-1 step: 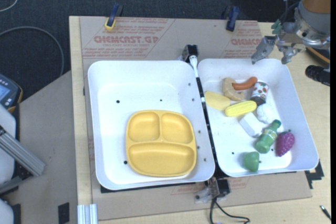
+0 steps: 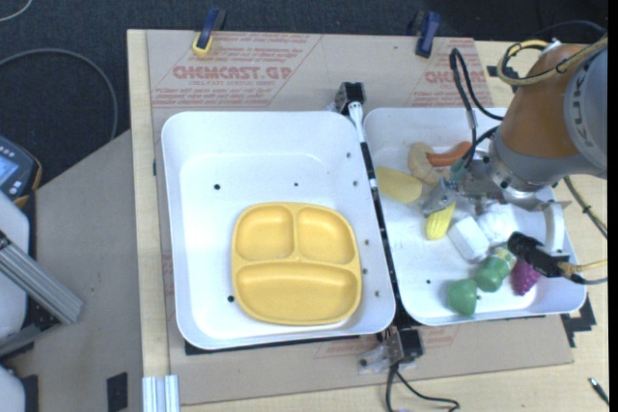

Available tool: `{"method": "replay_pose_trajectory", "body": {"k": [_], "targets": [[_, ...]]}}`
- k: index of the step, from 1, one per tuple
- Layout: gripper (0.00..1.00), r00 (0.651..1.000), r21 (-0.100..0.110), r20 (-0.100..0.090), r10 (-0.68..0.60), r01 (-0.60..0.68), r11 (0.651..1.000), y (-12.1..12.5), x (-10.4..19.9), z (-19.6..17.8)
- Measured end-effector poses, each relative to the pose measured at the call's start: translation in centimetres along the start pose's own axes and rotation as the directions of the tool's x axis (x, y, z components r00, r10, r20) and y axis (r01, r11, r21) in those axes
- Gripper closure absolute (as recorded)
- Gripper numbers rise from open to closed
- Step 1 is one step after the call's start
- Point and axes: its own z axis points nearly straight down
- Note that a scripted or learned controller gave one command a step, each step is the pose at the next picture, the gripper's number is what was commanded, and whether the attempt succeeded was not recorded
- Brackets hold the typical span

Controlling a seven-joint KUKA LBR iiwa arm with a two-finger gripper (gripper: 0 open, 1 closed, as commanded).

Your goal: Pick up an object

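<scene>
My gripper (image 2: 450, 188) reaches down into the right bin (image 2: 417, 256) from the right, among a cluster of toy foods. Just left of it lies a pale yellow lemon-like piece (image 2: 398, 184). A tan lump (image 2: 422, 160) and an orange carrot-like piece (image 2: 450, 152) sit behind it. A yellow corn piece (image 2: 439, 224) lies directly below the gripper, touching or nearly touching it. A white block (image 2: 469, 237) rests to the right of the corn. The arm's grey wrist hides what is between the fingertips.
Near the right bin's front edge lie a green pear-like piece (image 2: 463, 296), another green item (image 2: 492, 271) and purple grapes (image 2: 524, 278). The left bin (image 2: 193, 159) holds a yellow divided plate (image 2: 294, 262). A raised rim separates the two bins.
</scene>
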Motion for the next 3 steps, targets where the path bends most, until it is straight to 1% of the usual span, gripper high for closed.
{"method": "replay_pose_trajectory", "body": {"k": [1,2,3], "targets": [[1.0,1.0,-0.023,0.007,0.001,0.0,1.0,0.7,-0.2,-2.0],[1.0,1.0,-0.034,0.006,-0.008,0.009,0.999,-1.2,5.6,-14.8],[1.0,1.0,-0.021,0.004,-0.009,0.009,1.0,-4.2,13.5,-17.1]]}}
